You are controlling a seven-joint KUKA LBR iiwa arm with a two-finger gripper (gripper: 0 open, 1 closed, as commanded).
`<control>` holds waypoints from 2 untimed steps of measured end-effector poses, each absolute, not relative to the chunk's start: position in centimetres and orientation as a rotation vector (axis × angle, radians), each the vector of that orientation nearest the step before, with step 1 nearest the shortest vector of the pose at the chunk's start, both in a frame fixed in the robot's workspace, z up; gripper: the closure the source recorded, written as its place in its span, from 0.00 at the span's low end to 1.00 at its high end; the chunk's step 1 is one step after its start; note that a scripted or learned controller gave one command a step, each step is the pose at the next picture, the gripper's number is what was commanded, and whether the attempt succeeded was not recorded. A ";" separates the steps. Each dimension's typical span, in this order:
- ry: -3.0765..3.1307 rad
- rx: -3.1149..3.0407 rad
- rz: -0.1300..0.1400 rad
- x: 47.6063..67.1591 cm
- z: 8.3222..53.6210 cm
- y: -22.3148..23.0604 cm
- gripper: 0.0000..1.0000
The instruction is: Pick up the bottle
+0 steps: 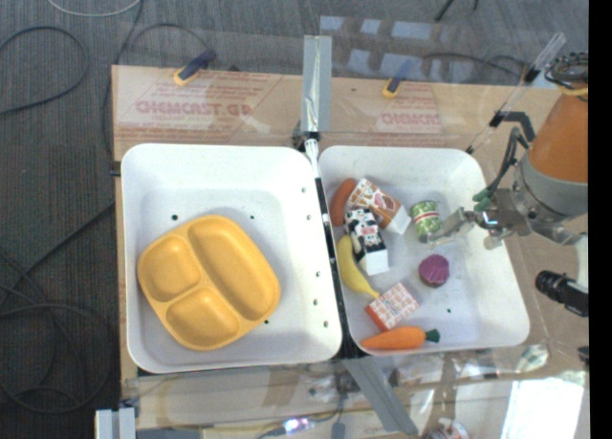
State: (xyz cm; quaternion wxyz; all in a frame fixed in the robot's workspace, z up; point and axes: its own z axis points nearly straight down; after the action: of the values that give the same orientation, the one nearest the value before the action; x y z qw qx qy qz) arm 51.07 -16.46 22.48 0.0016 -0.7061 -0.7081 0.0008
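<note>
**Bottle not yet lifted, end effector low over the right bin**

Camera view: of the 2 white bins on the table [134, 93], the right bin [497, 322] holds the clutter. The likeliest bottle [366, 241] is the black-and-white cow-patterned item with a white end, though it could be a small carton; the print is too small to settle it. It lies toward the left of that bin, touching the banana [352, 273] on its left and just below a red and orange carton [372, 201].

The end effector [449, 225] sits low in the bin's upper right part, its tip just beside the green can [424, 216] and well apart from the bottle. Nothing is visibly held in it. How far open it is I cannot tell, since the metal parts blur into the white bin floor.

By my judgement the task is at its start: no grasp made and the bottle resting among its neighbours, so reach, grip and lift all remain.

Also in the right bin are a purple round item [434, 271], a red and white box [392, 305] and a carrot [394, 339]. The left bin [153, 169] carries a yellow divided plate [208, 279].

The arm [564, 141] is cut off at the right, so its wrist pose is hard to read. Whether the tip touches the can is unclear.
</note>
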 end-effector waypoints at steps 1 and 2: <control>-2.326 -2.131 -0.012 54.2 12.7 -11.8 0.00; -2.061 -2.380 -0.010 59.6 12.5 -10.6 0.00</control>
State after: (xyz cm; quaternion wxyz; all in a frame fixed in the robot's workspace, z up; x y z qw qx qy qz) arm 59.64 -10.62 12.52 -0.0034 -0.7561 -0.6545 -0.0032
